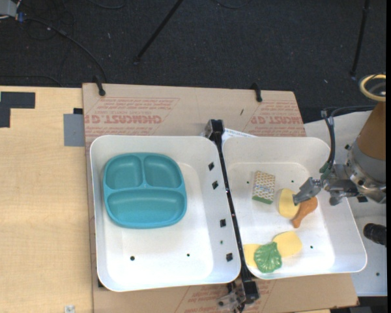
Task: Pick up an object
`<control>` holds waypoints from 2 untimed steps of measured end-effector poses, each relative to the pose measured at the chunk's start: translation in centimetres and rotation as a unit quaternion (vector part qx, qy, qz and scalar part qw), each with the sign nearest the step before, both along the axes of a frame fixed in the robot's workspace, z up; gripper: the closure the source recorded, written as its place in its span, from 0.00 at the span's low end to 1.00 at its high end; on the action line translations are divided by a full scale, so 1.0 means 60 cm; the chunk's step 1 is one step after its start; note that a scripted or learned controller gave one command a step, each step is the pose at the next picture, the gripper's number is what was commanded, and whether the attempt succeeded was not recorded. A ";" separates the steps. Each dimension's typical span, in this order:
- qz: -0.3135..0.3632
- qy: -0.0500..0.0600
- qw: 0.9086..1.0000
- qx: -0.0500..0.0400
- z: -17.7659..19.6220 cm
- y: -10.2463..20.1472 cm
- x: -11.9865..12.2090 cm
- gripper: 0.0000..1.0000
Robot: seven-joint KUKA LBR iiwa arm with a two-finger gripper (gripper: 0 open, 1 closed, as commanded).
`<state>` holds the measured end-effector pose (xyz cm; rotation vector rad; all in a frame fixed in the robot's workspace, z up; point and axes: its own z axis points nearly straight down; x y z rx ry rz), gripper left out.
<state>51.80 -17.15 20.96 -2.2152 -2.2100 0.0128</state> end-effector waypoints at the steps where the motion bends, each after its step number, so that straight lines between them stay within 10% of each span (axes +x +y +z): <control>1: 0.001 -0.007 1.000 -0.001 0.011 0.000 0.005 0.00; 2: 0.001 -0.003 1.000 0.000 -0.079 -0.006 -0.013 0.00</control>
